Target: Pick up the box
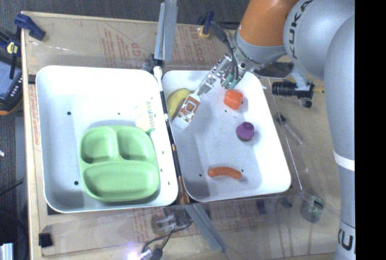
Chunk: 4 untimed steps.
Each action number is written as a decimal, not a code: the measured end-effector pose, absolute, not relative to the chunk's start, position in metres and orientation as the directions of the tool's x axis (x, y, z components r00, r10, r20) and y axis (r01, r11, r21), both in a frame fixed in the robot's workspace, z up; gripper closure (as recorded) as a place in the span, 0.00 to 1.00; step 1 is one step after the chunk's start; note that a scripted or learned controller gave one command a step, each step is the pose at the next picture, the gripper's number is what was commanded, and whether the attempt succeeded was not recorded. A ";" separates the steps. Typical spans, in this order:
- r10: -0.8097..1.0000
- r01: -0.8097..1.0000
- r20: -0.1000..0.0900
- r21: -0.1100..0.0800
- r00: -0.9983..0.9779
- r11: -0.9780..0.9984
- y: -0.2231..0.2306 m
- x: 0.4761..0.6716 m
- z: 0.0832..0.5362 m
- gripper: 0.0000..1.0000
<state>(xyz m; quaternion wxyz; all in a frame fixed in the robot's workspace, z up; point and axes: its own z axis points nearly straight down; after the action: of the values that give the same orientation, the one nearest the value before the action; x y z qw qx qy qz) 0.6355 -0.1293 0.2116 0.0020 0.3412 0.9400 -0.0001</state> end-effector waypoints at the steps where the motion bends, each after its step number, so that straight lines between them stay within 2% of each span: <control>1: 0.641 0.641 -0.004 0.001 -0.767 0.767 -0.129 0.635 0.211 0.00; 2: 0.731 0.731 0.000 -0.003 -0.683 0.683 -0.104 0.578 0.133 0.00; 3: 0.852 0.852 -0.002 0.001 -0.523 0.523 -0.153 0.619 0.169 0.00; 4: 0.745 0.745 -0.003 0.001 -0.668 0.668 -0.210 0.602 0.185 0.00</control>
<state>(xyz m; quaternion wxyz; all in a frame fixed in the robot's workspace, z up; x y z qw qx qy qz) 0.6021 -0.2103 0.1847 0.0014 0.4077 0.9131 -0.0003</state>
